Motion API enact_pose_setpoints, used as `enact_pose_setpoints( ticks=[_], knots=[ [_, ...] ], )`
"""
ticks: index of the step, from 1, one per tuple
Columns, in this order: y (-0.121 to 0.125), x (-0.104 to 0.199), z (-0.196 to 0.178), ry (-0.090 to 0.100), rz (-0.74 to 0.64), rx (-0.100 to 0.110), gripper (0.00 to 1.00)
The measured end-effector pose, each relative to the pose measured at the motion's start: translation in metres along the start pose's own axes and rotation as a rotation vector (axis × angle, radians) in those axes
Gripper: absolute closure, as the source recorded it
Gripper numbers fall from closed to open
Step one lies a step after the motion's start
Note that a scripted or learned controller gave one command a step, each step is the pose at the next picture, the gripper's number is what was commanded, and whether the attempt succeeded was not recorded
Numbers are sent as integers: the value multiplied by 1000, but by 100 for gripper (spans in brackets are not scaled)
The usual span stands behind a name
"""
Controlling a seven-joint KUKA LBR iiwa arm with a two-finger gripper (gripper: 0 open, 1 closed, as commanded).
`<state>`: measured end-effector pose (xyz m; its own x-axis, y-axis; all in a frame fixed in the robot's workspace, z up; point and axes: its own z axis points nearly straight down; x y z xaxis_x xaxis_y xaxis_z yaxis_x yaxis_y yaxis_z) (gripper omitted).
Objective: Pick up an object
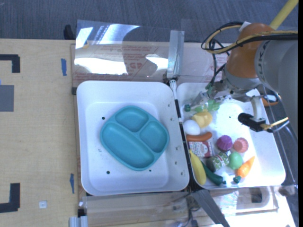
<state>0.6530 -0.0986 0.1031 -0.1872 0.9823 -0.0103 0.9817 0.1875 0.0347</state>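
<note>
The right bin holds several toy foods: a white egg, a yellow fruit, an orange-red sausage, a red packet, a banana, a purple onion, a pink-red piece, a green piece and a carrot. My gripper is low over the bin's far left corner, right by some green leafy pieces and just above the yellow fruit. The wrist and cables hide its tips.
The left bin carries a teal divided plate. A dark green cucumber lies by the banana at the right bin's near edge. A clear plastic sheet stands behind the bins. The arm's orange band rises at the right.
</note>
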Motion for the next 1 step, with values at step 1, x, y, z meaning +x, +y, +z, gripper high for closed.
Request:
enact_pose_setpoints(
  ticks=[1],
  knots=[
    [-74, 8, 14, 8, 71, 33, 0]
  ],
)
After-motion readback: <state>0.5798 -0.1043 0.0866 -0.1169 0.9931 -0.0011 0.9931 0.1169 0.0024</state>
